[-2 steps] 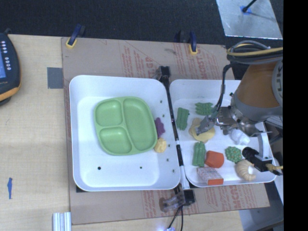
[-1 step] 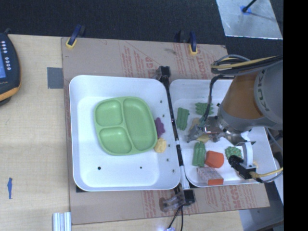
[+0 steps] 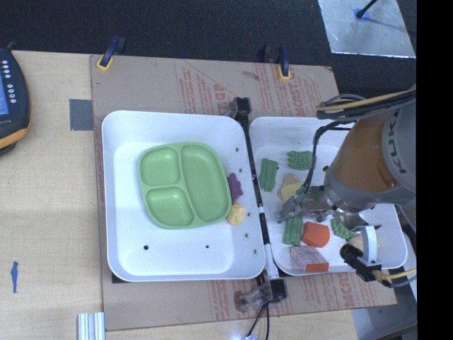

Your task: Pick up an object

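My gripper (image 3: 292, 208) hangs low over the middle of the right bin (image 3: 283, 127), at the end of the grey arm with its orange band (image 3: 364, 158). Just left of and above it lie a pale yellow piece (image 3: 289, 187) and a long green piece (image 3: 267, 173). Directly below it sit a green block (image 3: 292, 231) and an orange block (image 3: 316, 234). A ribbed green piece (image 3: 299, 159) lies further back. A reddish-brown block (image 3: 308, 259) rests near the bin's front wall. Nothing shows between the gripper's tips.
The left bin (image 3: 120, 190) holds a green divided plate (image 3: 185, 184), with a purple piece (image 3: 235, 185) and a yellow piece (image 3: 236, 214) at its right edge. A small green piece (image 3: 342, 228) lies under the wrist. A handheld device (image 3: 10, 98) sits at the far left.
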Robot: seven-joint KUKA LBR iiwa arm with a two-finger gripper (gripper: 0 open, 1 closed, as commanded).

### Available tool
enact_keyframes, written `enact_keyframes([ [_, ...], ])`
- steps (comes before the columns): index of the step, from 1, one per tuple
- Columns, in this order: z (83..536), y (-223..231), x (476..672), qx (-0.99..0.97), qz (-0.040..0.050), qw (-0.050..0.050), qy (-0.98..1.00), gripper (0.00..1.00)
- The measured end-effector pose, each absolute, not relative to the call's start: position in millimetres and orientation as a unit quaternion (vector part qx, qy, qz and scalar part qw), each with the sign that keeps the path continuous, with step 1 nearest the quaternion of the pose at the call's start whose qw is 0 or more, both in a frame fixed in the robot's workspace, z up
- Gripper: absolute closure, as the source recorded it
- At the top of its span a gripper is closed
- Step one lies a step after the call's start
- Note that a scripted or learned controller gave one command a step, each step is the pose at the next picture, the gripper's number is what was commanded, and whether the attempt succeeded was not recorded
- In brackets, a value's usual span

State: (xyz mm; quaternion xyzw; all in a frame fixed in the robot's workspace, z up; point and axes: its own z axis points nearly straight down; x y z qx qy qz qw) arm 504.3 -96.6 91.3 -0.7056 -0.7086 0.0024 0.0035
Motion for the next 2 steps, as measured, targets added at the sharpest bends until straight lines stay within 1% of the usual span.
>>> enact_keyframes([
  [1,101.8,-97.8,505.9,-0.705,0.0023,0.002,-0.709,1.00],
  [2,197.7,-49.8,558.6,-0.704,-0.0035,-0.003,-0.711,1.00],
])
